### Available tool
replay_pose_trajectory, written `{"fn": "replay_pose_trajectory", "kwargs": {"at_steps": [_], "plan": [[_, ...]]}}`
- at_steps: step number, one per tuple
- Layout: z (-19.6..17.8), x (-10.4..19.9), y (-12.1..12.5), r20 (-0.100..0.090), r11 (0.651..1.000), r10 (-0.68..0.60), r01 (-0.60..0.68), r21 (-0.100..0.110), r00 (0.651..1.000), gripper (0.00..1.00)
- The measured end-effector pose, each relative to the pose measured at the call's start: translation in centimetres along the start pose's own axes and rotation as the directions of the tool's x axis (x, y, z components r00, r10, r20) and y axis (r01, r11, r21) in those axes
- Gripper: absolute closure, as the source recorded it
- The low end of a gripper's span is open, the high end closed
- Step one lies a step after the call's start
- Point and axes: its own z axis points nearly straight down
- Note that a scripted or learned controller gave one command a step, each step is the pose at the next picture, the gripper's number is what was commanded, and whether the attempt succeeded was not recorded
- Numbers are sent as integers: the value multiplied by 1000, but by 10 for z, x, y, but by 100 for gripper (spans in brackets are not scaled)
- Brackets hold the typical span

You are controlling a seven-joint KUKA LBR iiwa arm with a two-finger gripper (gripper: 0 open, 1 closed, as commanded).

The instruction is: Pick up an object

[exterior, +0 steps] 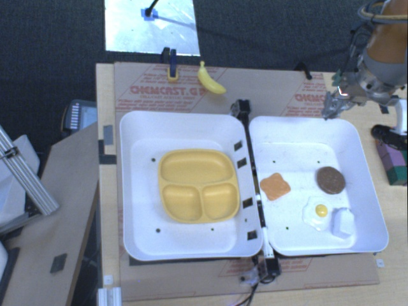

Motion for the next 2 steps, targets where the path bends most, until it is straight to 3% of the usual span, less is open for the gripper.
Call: {"fn": "replay_pose_trajectory", "kwargs": {"at_steps": [2], "plan": [[8,92,-24,-2,1000,-2,2,6,1000,100]]}}
